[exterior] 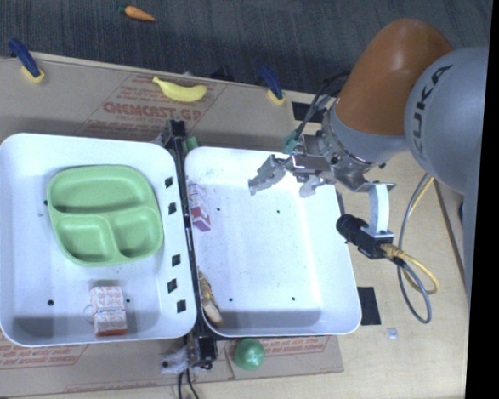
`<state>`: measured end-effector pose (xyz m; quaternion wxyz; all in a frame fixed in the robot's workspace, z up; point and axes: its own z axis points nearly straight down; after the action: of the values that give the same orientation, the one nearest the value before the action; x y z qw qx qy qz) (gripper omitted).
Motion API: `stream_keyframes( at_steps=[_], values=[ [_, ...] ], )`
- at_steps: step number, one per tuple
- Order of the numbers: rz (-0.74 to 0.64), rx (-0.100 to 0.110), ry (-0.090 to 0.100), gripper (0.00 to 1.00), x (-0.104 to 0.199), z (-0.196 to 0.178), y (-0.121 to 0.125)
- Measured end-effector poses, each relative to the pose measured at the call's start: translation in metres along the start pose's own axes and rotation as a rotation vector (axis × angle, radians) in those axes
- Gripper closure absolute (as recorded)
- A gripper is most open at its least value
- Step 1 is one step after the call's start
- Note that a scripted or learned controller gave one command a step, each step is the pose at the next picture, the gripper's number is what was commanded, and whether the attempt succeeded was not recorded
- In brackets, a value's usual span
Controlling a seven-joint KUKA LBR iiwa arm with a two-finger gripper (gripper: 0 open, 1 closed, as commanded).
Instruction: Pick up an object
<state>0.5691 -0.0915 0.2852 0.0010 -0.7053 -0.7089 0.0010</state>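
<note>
My gripper (287, 180) hangs over the far part of the right bin (336, 303), its two fingers spread open with nothing between them. A small red-and-white packet (199, 208) lies against that bin's left wall, well left of the gripper. A tan, slim object (208, 307) rests in the bin's near-left corner. In the left bin (9, 220) sits a green divided tray (104, 214), with a small orange-and-white carton (108, 308) in front of it.
Outside the bins, a yellow banana (181, 87) lies on the cardboard behind them and a green ball (249, 353) sits at the front edge. An orange carrot (139, 13) lies on the dark floor. Blue clamps (25, 59) hold the cardboard's back edge. A cable loops right of the right bin.
</note>
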Motion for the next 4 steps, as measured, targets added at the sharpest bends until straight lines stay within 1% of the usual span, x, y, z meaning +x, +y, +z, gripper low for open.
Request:
stream_keyframes(
  at_steps=[1, 2, 3, 4],
  values=[
    [0.000, 0.004, 0.000, 0.00, -0.045, 0.113, 0.004],
    [0.001, 0.003, -0.001, 0.00, -0.095, 0.186, 0.052],
    [0.001, -0.001, -0.001, 0.00, -0.116, 0.117, -0.047],
    [0.000, -0.001, 0.001, 0.00, -0.119, 0.118, 0.003]
  ],
)
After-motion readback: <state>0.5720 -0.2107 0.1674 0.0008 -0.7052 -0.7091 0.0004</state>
